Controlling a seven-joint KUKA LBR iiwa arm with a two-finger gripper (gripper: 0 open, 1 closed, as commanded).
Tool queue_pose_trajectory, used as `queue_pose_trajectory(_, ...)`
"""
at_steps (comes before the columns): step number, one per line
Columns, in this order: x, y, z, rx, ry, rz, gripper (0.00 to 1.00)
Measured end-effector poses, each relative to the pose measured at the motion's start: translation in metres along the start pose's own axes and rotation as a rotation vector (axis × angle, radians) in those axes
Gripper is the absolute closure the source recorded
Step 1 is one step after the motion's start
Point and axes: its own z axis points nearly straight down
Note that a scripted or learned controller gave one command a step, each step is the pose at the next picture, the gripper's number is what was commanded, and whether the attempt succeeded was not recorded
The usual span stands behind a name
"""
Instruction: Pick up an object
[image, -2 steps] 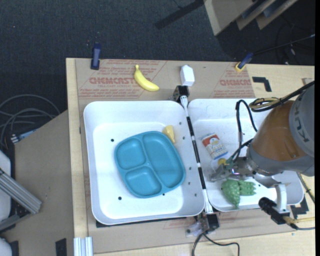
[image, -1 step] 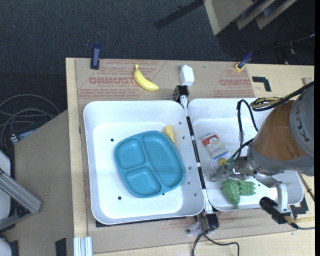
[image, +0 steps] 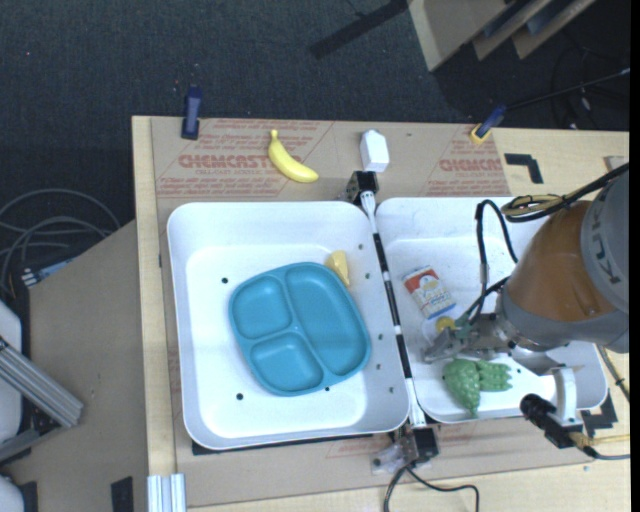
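A green broccoli-like toy (image: 474, 382) lies near the front of the right bin (image: 440, 222). A small white box with a red and blue label (image: 429, 291) rests in the middle of that bin. My gripper (image: 447, 343) hangs low in the right bin, between the box and the green toy, just above the toy's left part. The grey arm with its orange band (image: 560, 270) reaches in from the right. A small yellow piece (image: 446, 325) shows beside the fingers.
The left bin (image: 200, 300) holds a blue divided plate (image: 298, 327) with a yellow item (image: 339, 268) at its far edge. A yellow banana (image: 289, 161) and a white block (image: 375, 150) lie on the cardboard behind the bins. Black cables (image: 492, 250) loop over the right bin.
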Motion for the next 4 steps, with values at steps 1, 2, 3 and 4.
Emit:
queue_pose_trajectory(1, -0.0011, 0.0003, -0.0027, -0.001, -0.001, 0.000, 0.00)
queue_pose_trajectory(2, 0.0002, -0.0002, 0.0001, 0.001, 0.000, 0.001, 0.00)
queue_pose_trajectory(3, -0.0026, 0.0000, 0.0000, 0.000, 0.000, 0.000, 0.00)
queue_pose_trajectory(4, 0.0046, 0.0001, 0.0000, 0.001, 0.001, -0.001, 0.00)
